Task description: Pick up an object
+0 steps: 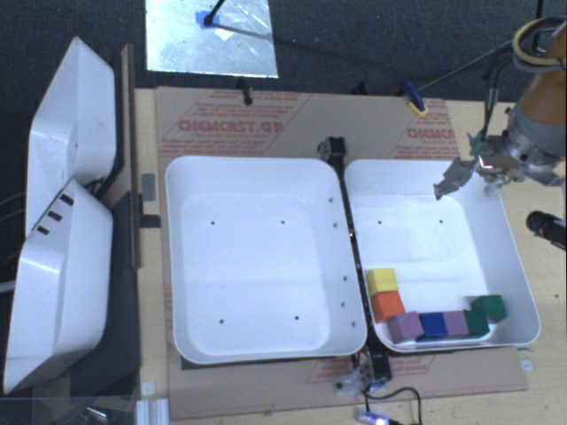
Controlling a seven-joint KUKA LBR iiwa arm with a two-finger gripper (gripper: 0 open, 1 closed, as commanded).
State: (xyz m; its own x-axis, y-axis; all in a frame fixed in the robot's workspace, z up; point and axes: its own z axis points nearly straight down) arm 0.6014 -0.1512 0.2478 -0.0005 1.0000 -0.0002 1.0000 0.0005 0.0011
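Several small blocks lie along the near edge of the right bin (496, 237): a yellow block (382, 281), an orange block (387, 305), a purple block (405, 326), a blue block (433, 325), a pale purple block (455, 323) and a green block (486, 312). They touch one another in an L-shaped row. My gripper (465, 187) hangs over the far right part of this bin, well above and behind the blocks. It is open, with nothing between its fingers.
The left bin (177, 237) stands beside the right one, with a black divider clip (335, 149) between them. A white housing (62, 220) lies off the bench's left edge. A shiny metal sheet (211, 25) is at the back.
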